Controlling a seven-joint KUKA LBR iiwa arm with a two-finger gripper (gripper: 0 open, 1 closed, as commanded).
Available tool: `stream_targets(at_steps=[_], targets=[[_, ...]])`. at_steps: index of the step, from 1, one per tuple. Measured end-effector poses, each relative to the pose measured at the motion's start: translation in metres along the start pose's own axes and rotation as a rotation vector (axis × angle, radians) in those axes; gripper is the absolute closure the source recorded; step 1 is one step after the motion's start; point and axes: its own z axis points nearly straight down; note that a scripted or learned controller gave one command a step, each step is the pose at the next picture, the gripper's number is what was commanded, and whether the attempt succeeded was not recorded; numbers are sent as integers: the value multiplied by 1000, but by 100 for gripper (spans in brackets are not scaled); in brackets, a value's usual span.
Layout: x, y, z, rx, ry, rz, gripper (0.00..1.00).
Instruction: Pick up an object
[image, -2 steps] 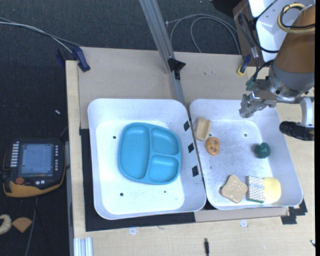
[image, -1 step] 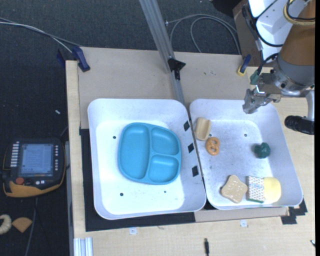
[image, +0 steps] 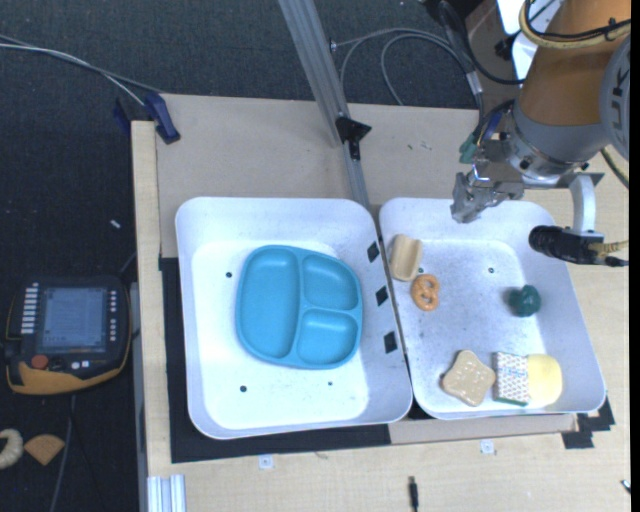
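Bench (image: 250, 150): pale wood, carrying two white bins side by side; a black mat shows under the bins along their lower edges.
Cracker (image: 468, 377): square, tan, lying flat at the bottom of the right bin (image: 560, 300).
Sponge (image: 530, 379): yellow with a patterned end, just right of the cracker, lower right of the frame.
Tray (image: 299, 305): blue, three compartments, lying flat in the middle of the left bin (image: 205, 330).
Green lump (image: 524, 299): small, dark green, alone toward the right side of the right bin.
Pretzel (image: 426, 291): orange-brown, near the right bin's left wall.
Bread (image: 404, 256): pale tan piece just above the pretzel, leaning on that same wall.
End effector (image: 470, 207): over the top edge of the right bin, pointing down; nothing visibly between its fingers, and I cannot tell how far apart they stand.
Arm (image: 570, 80): grey with an orange band, coming in from the upper right.
Pendant (image: 68, 335): handheld screen unit on the dark floor at the left.
Pole (image: 325, 80): grey metal bar slanting down from the top of the frame to between the bins.
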Motion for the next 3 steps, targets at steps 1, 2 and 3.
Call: stream_targets(at_steps=[1,2,3], targets=[[52,0,20,6,1,0,100],[105,-11,26,6,1,0,100],[156,-8,43,7,1,0,100]])
